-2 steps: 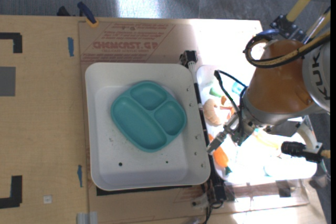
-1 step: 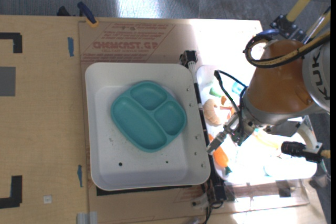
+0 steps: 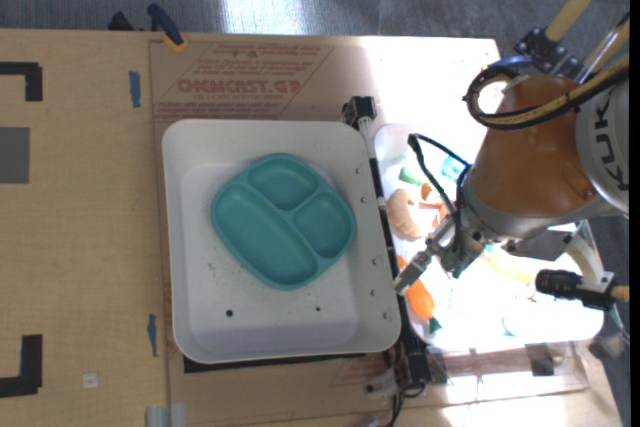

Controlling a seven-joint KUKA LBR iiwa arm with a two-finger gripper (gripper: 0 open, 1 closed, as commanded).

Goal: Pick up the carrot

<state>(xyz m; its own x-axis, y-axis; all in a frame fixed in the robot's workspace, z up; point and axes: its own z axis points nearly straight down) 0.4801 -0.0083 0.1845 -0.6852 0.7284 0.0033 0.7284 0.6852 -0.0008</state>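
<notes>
On the worktop (image 3: 80, 215) a teal divided plate (image 3: 283, 219) lies in the left bin (image 3: 190, 315), while at its three o'clock the gripper (image 3: 412, 272) hangs just above what seems the carrot (image 3: 421, 298) in the glare-washed right bin (image 3: 470, 335).

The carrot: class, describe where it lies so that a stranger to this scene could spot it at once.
Start at the right-hand white bin, the overexposed one under the arm. Follow its left wall down to the near corner, just below the gripper; the carrot lies there. It is the small bright orange piece, unlike the pale tan lump and green item farther up.
</notes>
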